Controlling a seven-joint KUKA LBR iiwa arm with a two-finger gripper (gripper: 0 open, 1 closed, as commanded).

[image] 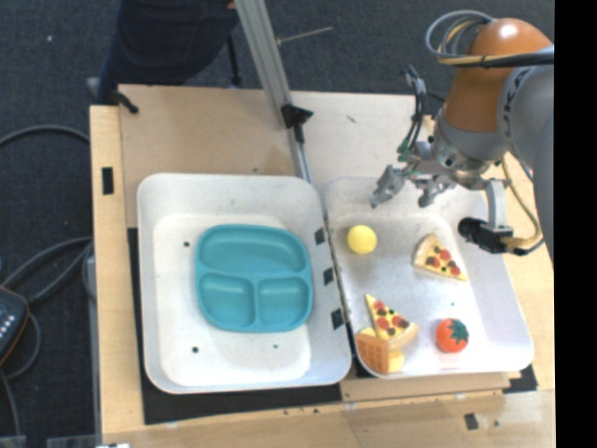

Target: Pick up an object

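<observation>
The grey arm with the orange band (494, 63) came in from the upper right of the frame, and its 2-finger metal gripper (410, 188) hung over the top edge of the right-hand shallow white bin (504, 329). The fingers were spread apart with nothing between them.

4 toys lay in that bin. A small yellow ball (362, 240) sat in its upper left part, below and left of the gripper and apart from it. A toy pizza slice with red dots (438, 259) lay to the right of the ball, near the middle of the bin. A 2nd toy pizza slice (386, 319) rested lower, partly on top of a tan waffle-like toy piece (381, 352) at the bin's lower left corner. A red toy tomato with a green top (451, 335) sat to the right of those, in the lower part of the bin.

The left-hand shallow white bin (168, 203) held a teal plastic tray with 3 compartments (252, 277), lying flat near its middle. A slanted grey metal bar (266, 49) ran down from the top of the frame toward the gap between the 2 bins.
</observation>
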